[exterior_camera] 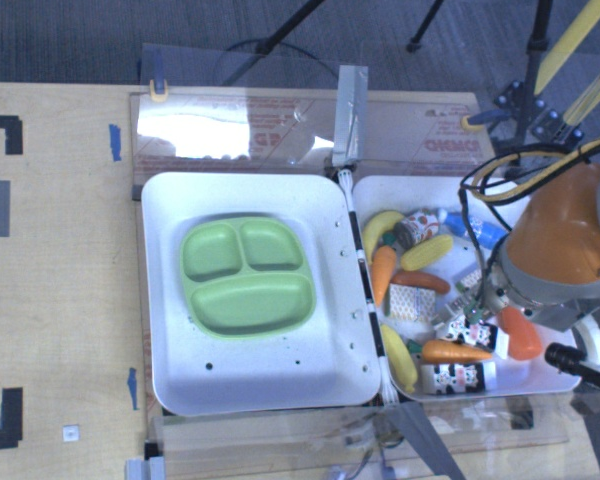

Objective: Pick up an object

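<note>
The arm (565, 243) reaches in from the right and hangs low over the right bin (450, 393), its orange band and grey wrist covering the bin's right half. The hand (477, 313) sits at the wrist's lower left among the clutter, but it is too dark and too small to read, so I cannot tell whether it is spread or pressed together, and no item can be seen lifted clear of the pile. Judgement: the pick is not yet confirmed; the arm is at or near the grasp point, and the closing and lifting remain to be shown. Candidate objects all lie in the right bin: a banana (378, 230) at the upper left, a carrot (382, 273) just below it, a corn cob (426, 252) beside that, a second carrot (455, 350) near the front, a yellow piece (400, 356) along the left wall, and a black and white patterned item (457, 376) at the front edge. These lie crowded and touching, so a neighbour may be nudged or caught. The left bin (160, 298) holds a green divided plate (247, 276), well apart from the arm. The wooden surface (50, 268) extends to the left
</note>
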Robot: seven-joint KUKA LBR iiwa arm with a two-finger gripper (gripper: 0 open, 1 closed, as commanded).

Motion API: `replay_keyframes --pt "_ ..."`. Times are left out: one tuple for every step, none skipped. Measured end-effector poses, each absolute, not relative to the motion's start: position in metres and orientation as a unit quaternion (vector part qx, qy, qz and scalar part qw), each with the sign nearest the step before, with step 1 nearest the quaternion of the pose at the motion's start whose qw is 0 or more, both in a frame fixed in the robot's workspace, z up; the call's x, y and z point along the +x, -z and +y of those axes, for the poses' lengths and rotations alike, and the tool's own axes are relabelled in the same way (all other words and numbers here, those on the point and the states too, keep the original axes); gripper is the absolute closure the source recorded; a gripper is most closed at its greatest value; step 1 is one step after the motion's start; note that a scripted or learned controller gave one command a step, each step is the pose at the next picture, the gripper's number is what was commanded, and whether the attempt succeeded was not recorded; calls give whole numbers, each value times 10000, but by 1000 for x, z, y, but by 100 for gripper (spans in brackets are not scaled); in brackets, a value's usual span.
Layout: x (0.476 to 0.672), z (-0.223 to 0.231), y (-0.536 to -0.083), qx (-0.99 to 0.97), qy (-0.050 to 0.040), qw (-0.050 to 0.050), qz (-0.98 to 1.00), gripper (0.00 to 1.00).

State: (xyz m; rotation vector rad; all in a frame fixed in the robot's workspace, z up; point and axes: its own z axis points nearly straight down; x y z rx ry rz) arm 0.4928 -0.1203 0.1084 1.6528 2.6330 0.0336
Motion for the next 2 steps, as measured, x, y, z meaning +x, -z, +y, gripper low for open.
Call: replay_keyframes --pt "480 -172 -218 5412 -3 15 8409 100" --pt "535 -224 -332 6443 -1 26 7647 100"
